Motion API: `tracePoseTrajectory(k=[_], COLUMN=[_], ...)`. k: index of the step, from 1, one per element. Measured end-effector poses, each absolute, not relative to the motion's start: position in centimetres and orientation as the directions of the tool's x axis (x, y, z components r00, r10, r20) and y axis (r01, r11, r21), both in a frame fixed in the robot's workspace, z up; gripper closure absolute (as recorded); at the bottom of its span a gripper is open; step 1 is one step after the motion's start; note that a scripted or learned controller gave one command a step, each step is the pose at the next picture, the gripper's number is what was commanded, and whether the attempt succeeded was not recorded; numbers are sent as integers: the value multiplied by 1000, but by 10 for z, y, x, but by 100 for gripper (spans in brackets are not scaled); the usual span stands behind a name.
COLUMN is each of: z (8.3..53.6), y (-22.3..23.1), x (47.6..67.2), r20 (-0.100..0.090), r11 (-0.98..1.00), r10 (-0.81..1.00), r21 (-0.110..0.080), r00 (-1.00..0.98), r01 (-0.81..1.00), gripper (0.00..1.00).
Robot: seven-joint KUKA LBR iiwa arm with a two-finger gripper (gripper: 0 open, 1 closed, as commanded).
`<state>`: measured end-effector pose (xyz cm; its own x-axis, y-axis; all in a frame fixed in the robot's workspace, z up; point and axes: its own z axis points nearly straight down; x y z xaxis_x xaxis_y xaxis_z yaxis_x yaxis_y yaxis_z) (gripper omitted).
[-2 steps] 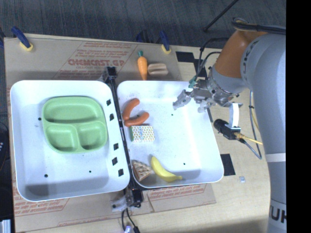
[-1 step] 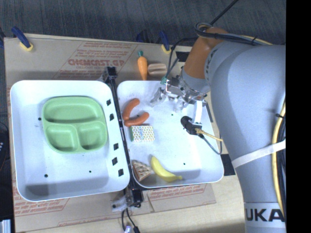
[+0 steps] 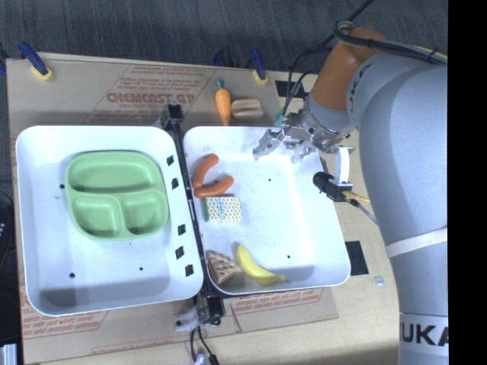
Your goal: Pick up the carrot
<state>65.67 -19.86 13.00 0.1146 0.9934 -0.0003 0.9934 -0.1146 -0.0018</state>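
Note:
The carrot point(image 3: 222, 105), orange with a small green top, lies on the brown cardboard just behind the right bin's point(image 3: 323, 226) back rim, outside both bins. My gripper point(image 3: 283, 149) hangs over the back part of the right bin, to the right of the carrot and a little nearer the camera. Its silver fingers point(image 3: 263, 146) are spread open, and nothing sits between them. A clear gap separates the gripper from the carrot.
A tan bun-like piece point(image 3: 246, 109) rests right beside the carrot. The right bin holds two reddish sausages point(image 3: 205, 175), a patterned block point(image 3: 224, 210), a banana point(image 3: 259, 267) and a bread slice point(image 3: 221, 265). A green divided tray point(image 3: 118, 192) sits in the left bin point(image 3: 38, 265).

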Motion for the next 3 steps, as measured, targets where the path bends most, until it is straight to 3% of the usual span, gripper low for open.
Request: tracePoseTrajectory(k=[2, 3], z=[112, 91], y=[-201, -112], x=[656, 656], r20=[0, -1], r11=[-470, -525], r10=[883, 851], r21=[-4, -6], r00=[470, 525], r01=[883, 851], gripper=[0, 0])
